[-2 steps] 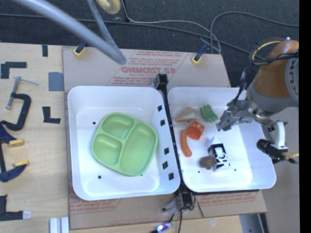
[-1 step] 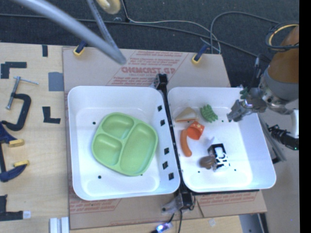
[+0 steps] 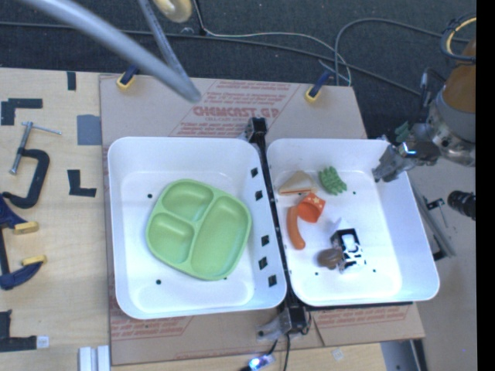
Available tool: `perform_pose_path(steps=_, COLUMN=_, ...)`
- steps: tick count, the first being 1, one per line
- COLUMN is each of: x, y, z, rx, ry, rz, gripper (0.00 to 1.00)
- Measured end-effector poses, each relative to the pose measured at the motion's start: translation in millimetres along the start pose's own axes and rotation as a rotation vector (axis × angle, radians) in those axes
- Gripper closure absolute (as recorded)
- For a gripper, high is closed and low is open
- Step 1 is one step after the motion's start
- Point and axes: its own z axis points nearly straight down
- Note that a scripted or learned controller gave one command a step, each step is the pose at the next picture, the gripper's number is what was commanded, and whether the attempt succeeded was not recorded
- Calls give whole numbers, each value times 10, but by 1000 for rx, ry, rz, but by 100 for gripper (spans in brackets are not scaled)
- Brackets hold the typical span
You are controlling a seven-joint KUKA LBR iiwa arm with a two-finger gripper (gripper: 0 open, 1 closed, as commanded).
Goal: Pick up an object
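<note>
In the right bin (image 3: 410,238) lie several small objects: a tan wedge (image 3: 295,182), a green ridged piece (image 3: 333,180), an orange-red piece (image 3: 311,208), a long orange piece (image 3: 295,229), a brown lump (image 3: 331,259) and a black-and-white item (image 3: 349,246). My gripper (image 3: 389,165) hangs over the bin's upper right edge, to the right of the green piece, apart from every object. Nothing shows between its fingers.
The left bin (image 3: 128,207) holds a green divided plate (image 3: 200,227). A black divider (image 3: 267,207) runs between the bins. Clamps (image 3: 27,172) lie on the bench at far left. Cables (image 3: 371,45) run behind the bins.
</note>
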Motion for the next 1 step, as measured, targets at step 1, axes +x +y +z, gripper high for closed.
perform_pose_path(steps=1, x=568, y=-33, z=-2, rx=5, ry=2, rz=-4, gripper=100)
